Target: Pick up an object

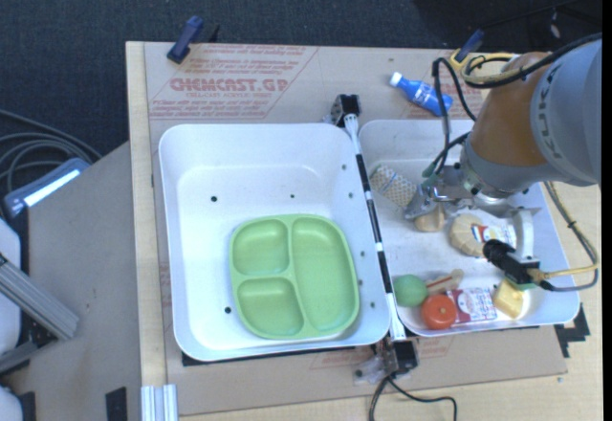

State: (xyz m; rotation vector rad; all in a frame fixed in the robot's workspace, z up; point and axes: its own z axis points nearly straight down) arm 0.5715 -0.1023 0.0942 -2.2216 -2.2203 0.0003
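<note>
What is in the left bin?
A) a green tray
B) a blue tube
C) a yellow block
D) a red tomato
A: the green tray with three sections lies alone in the left bin.

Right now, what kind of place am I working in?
Probably a robotics lab test bench: two white bins clamped on a protective board, loose cables on dark carpet, and toy food such as a tomato.

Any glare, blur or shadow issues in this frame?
Camera view: even, soft light, no harsh glare on the white bins; the green tray is sharp; the arm looks slightly soft and shades the right bin's items near the gripper.
</note>
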